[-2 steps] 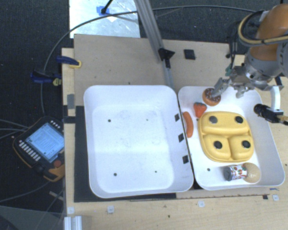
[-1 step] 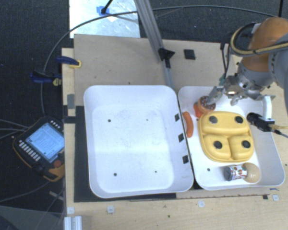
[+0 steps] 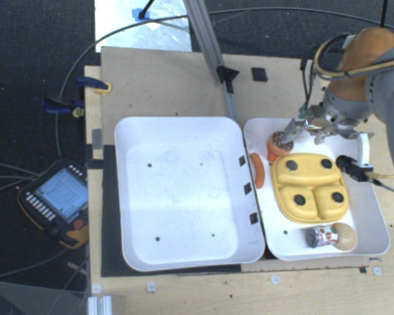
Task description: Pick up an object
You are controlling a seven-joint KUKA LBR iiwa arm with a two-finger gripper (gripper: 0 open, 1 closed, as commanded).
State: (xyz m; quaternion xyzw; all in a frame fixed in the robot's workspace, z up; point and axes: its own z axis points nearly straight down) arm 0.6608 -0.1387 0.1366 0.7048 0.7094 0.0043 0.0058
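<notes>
While the arm (image 3: 374,77) reaches in over the right bin (image 3: 374,238), its gripper (image 3: 290,131) hangs just above a small orange cup (image 3: 276,146) near the bin's far left corner; whether it grips anything I cannot tell. A yellow block (image 3: 312,186) lies beside the cup.

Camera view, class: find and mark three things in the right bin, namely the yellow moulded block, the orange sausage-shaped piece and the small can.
Yellow moulded block (image 3: 312,186), camera view, centre of its top face.
Orange sausage-shaped piece (image 3: 257,169), camera view, middle of its length.
Small can (image 3: 321,237), camera view, its printed side.
</notes>
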